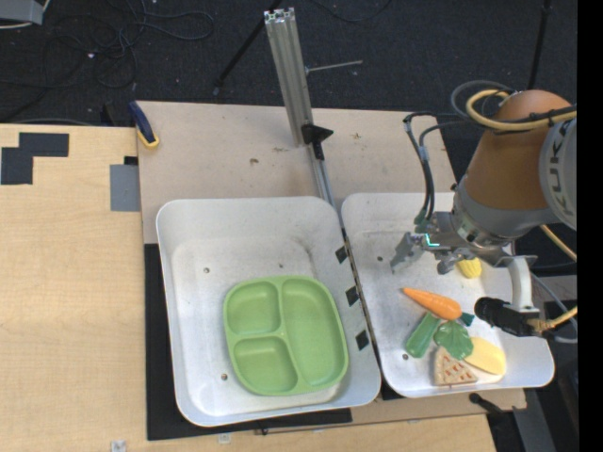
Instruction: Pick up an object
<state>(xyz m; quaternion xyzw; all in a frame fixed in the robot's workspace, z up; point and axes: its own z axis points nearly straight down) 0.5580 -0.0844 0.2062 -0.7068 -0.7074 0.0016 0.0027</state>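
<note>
Nearest the camera, a green divided plate (283, 335) lies in the left bin (188, 243). Over in the right bin (377, 224), a carrot (432, 301), a green vegetable (421, 335), a waffle piece (454, 370) and a yellow wedge (487, 355) cluster together. Above them hangs the tool (429, 249); whether it is open or closed cannot be told. Something small and yellow (469, 268) sits just beside it.

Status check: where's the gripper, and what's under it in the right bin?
Gripper low over right bin, nothing seen between fingers. Carrot just below it, yellow piece beside. Green divided tray in left bin.
</note>
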